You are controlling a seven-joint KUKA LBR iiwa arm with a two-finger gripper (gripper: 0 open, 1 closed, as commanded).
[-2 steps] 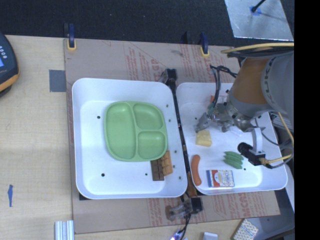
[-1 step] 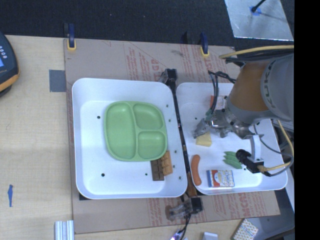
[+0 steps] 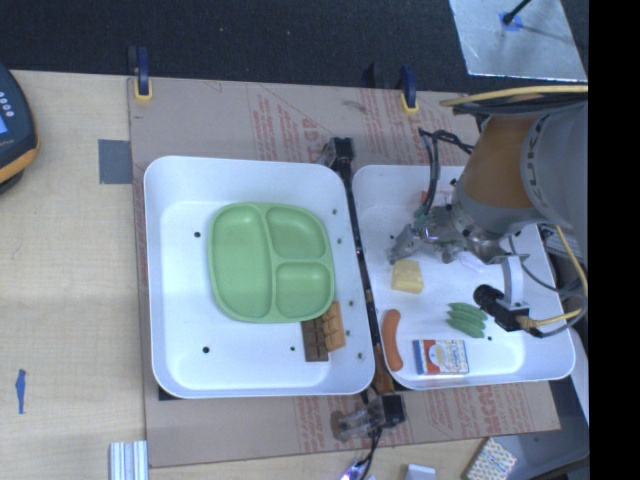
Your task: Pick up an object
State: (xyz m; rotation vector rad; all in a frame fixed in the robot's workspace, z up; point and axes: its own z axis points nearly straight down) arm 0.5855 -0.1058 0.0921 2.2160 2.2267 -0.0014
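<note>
My gripper (image 3: 410,246) hangs low over the right bin (image 3: 385,193), its tips just above a pale yellow cheese wedge (image 3: 407,276). Nothing shows between its tips. Further toward the front of that bin lie an orange-red hot dog (image 3: 391,339), a green pea pod (image 3: 466,318) and a small white carton with a red and blue label (image 3: 441,356). The left bin (image 3: 180,183) holds a green divided plate (image 3: 270,261) and a brown waffle-like block (image 3: 323,334) at its front right.
The grey arm with its orange band (image 3: 500,163) covers the right bin's far right part, with cables and a black fitting (image 3: 500,308) trailing near the pea pod. A black divider (image 3: 355,258) runs between the bins. A yellow-grey device (image 3: 12,118) sits at the far left.
</note>
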